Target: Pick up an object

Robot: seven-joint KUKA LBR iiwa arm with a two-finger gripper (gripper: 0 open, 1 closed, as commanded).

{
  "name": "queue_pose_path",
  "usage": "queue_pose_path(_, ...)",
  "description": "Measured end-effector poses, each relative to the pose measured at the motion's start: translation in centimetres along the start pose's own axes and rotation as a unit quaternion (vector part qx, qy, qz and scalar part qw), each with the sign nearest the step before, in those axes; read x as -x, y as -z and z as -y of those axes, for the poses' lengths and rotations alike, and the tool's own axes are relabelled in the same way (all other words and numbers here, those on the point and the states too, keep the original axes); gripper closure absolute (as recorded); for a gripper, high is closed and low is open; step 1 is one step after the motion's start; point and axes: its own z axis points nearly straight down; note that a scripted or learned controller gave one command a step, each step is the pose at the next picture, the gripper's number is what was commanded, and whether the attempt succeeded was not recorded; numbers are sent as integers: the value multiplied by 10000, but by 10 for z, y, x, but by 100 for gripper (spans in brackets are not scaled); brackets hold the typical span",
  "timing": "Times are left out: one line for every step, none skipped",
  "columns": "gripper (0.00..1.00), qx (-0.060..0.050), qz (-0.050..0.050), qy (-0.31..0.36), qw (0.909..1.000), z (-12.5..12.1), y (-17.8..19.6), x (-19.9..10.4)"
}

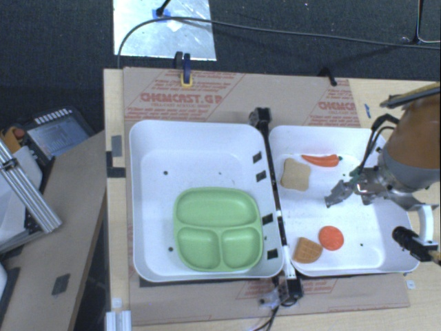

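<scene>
The right bin [372, 259] holds a red chili pepper [321, 160] near its far side, a tan slice of bread [296, 175] beside it, an orange round piece [331, 238] and a brown waffle-like piece [308, 251] near the front. My gripper [337, 196] hangs over the middle of the right bin, right of the bread and above the orange round piece. Nothing shows between its tips.
The left bin [151, 185] holds a green three-part plate [218, 227]. A black divider with clips [271, 185] runs between the bins. Cardboard [227, 95] lies under both bins. The arm's grey and orange body [417, 150] covers the right bin's right side.
</scene>
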Motion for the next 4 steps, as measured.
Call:
queue_pose_path(0,-2,-1,-2,10000,-1,-59,7)
queue_pose_path(0,-4,-3,-1,10000,-1,-87,7)
queue_pose_path(100,13,2,3,10000,-2,-75,7)
queue_pose_path(100,29,6,15,10000,-7,-21,-3)
